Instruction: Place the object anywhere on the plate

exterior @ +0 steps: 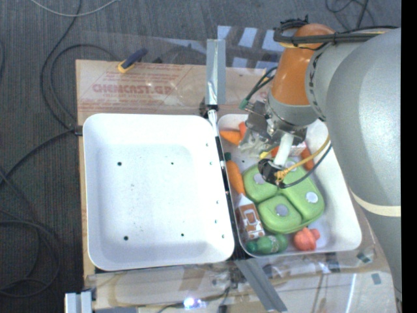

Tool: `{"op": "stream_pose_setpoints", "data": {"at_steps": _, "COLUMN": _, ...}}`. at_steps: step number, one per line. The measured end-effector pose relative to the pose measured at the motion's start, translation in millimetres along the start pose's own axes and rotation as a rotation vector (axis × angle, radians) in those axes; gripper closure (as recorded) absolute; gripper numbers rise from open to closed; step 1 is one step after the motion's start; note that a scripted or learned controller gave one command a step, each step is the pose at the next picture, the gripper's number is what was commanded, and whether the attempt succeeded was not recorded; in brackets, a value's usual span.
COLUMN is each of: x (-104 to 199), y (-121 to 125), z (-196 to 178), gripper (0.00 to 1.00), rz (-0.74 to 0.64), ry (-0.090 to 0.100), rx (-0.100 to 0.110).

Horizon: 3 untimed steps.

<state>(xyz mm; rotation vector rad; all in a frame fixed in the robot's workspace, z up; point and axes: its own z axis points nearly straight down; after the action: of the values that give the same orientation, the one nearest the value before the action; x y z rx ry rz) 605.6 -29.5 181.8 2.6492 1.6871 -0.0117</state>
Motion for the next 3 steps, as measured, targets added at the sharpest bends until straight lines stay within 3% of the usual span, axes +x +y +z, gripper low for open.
{"op": "stream_pose_setpoints", "data": {"at_steps": 1, "x": 62, "y": -68, "z": 0, "gripper": 1.00, "rz": -0.187, "ry": 0.004, "rx": 0.001}}
{"op": "stream_pose_setpoints", "data": {"at_steps": 2, "x": 121, "y": -117, "z": 11, "gripper": 1.00, "rz": -0.293, "ry": 0.004, "rx": 0.001}}
{"op": "stream_pose_setpoints", "data": {"at_steps": 3, "x": 96, "y": -181, "z": 44, "gripper": 1.00, "rz": -0.394, "ry": 0.002, "rx": 0.003}}
